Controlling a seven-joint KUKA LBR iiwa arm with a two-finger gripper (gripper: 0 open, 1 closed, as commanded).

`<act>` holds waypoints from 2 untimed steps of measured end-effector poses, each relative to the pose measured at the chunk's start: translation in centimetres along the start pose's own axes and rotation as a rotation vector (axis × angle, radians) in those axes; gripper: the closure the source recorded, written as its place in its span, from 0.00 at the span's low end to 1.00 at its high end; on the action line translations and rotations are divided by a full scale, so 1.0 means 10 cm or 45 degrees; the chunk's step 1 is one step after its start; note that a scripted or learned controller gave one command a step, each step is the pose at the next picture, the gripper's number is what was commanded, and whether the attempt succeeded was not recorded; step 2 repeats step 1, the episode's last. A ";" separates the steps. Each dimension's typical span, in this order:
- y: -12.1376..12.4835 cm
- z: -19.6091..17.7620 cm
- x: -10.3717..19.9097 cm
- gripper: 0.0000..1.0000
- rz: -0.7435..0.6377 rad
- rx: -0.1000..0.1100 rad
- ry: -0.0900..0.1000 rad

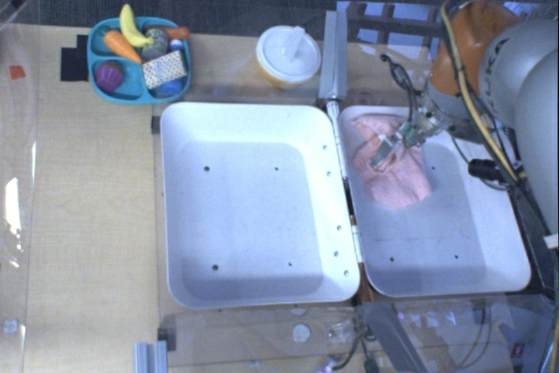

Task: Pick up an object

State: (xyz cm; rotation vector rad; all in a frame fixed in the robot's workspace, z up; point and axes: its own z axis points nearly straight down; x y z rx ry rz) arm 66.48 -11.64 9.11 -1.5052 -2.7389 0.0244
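Resting pincer [387, 155] on pink cloth [397, 175], far-left bin [454, 271] corner.

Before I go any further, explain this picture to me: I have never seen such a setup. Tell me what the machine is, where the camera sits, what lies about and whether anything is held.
One camera looks down at a slant on a bench. The grey and orange machine at the right is a robot arm; its tool is the small two-finger grasper at its end. Two shallow white bins sit side by side. The right bin holds a crumpled pink cloth, and the tool is down on that cloth; I cannot tell whether it grips it. Behind the left bin stand a blue tray of toy food, including a banana and a carrot, and a yellow tub with a white lid.
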 end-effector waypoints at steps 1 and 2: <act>0.04 -0.12 -0.02 1.00 -0.007 -0.021 -0.023; 0.04 -0.12 -0.02 1.00 -0.007 -0.021 -0.023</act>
